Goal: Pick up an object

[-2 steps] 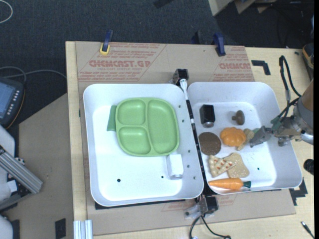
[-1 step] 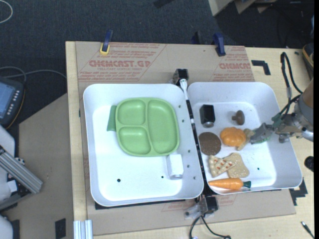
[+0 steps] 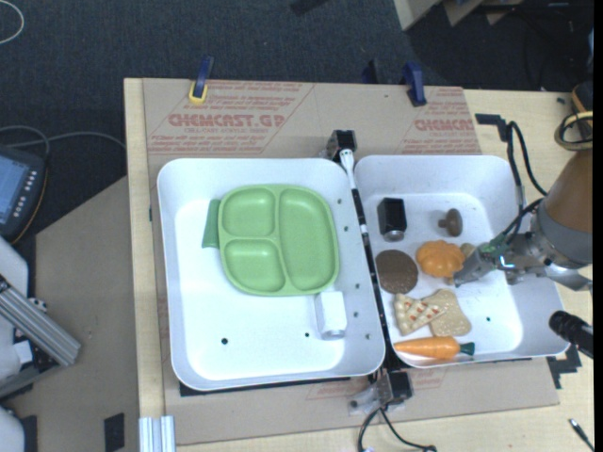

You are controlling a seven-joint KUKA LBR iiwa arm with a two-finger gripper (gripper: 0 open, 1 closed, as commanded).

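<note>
The likeliest thing to be picked, I'd say, is the orange bun-shaped toy, sitting about the middle of the right bin, because the gripper hangs just at its four o'clock side, almost touching it, the arm reaching in from three o'clock; nothing sits between the fingers, and whether they stand apart or together I cannot tell from here. Around that orange piece the play food lies scattered loose, as if tipped in for the arm to choose among: a brown round patty at its nine o'clock, a small brown lump at twelve, a black block at ten, two pizza slices at six, and a carrot beyond those, against the bin's near rim. The left bin holds a green divided plate, lying flat with a green card tucked under its nine o'clock edge, and a small white block at the plate's five o'clock. Both bins rest on a brown sheet clamped at its far edge, a yellow clamp and a blue clamp keeping it from sliding, I'd guess; red print on it reads "CHEMCAST", repeated over the right bin, the smaller lines too fine to read
</note>
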